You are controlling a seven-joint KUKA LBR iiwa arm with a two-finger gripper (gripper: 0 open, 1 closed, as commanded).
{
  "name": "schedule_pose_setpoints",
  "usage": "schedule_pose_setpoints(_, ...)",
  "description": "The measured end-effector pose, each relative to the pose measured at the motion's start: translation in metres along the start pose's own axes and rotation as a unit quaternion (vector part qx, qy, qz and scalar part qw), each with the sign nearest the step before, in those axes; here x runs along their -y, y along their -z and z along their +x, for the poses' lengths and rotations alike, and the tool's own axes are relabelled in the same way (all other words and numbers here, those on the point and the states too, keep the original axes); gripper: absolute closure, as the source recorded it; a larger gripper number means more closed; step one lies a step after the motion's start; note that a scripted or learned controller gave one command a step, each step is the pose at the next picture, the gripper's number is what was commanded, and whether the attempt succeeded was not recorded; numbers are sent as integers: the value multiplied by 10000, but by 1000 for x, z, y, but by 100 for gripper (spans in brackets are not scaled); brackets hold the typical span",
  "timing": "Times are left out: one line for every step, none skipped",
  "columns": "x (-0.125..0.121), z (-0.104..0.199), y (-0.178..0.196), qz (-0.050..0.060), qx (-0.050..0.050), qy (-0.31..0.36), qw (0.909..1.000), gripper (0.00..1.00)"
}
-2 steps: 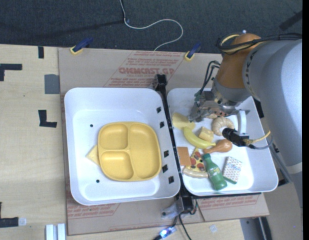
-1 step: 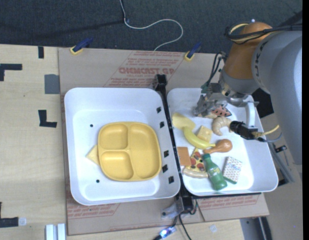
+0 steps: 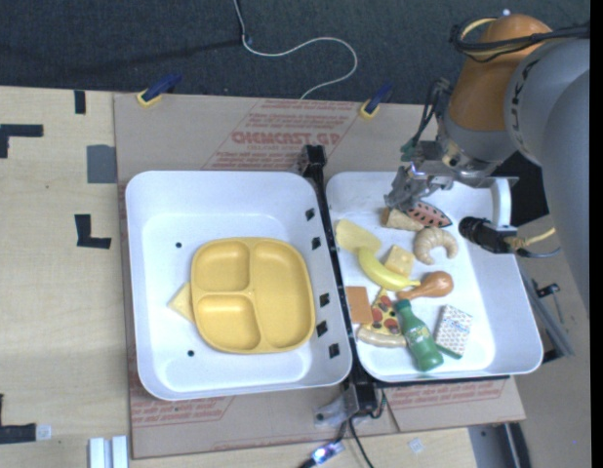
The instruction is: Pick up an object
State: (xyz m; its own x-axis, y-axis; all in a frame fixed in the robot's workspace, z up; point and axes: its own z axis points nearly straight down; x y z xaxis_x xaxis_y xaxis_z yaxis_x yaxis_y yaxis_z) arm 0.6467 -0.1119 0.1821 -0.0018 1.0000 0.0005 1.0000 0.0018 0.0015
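My end effector (image 3: 411, 185) hangs low over the far end of the right bin (image 3: 506, 354), just above a watermelon slice (image 3: 423, 209) — its long axis slanting toward the bin's right wall. The croissant (image 3: 436, 244) sits just nearer the camera, the banana (image 3: 375, 261) beyond that. Whether I'm spread or closed — cannot tell. Nothing visibly pinched. The yellow tray (image 3: 253, 295) lies in the left bin.

Toy foods (image 3: 399, 286) heaped in the right bin (image 3: 506, 354): banana (image 3: 372, 258), croissant (image 3: 436, 244), green bottle (image 3: 419, 334), pizza slice (image 3: 382, 317).
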Motion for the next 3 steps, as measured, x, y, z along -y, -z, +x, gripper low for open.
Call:
schedule_pose_setpoints(-1, 1, 45, -4, 0, 0, 10000, 100)
schedule_pose_setpoints(19, 58, 50, 19, -5, 21, 10000, 100)
schedule_pose_setpoints(28, 114, 37, 25, 1, 18, 10000, 100)
